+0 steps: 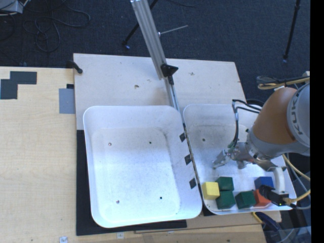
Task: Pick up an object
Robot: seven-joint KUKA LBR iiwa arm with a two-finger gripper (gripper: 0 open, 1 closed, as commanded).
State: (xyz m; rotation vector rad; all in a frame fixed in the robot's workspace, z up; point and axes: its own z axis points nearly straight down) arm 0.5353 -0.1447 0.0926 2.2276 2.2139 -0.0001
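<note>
Robot gripper [223, 160] hovers mid right bin [212, 120], w/ nothing held; can't tell its state. Yellow block [211, 189], green blocks [226, 183] sit along bin's near edge. Approach step, likely; next: descend onto one block.

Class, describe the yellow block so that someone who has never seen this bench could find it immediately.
Find the right white bin of the two and go to its near edge, where a cluster of blocks sits. The yellow block is the leftmost of the cluster, beside two green blocks. It is the only yellow one.
</note>
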